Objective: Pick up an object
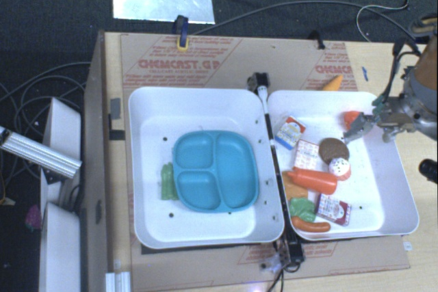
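A: Step in hand? Location of the two-finger gripper (356, 130)?

B: Approach, judged so. Poised over the upper right part of the shallow white right-hand bin (395, 196), near a small red-orange piece (352, 117). Released or clenched: cannot tell. Nothing seen grasped.

A: Candidates for picking?

B: All in that bin: brown round disc (332, 147), touching a white ball with red spots (339, 167); below these a long orange toy carrot (314, 180); flat printed cartons alongside. Closest to the gripper: the disc and the red-orange piece.

A: Elsewhere on the surface (205, 59)?

B: Shallow white left-hand bin (147, 140) with a blue compartmented plastic plate (215, 171); well apart from the gripper.

A: Requirement for the next move?

B: Probably a descent onto one item, centred, clear of its touching neighbours, then closure and lift.
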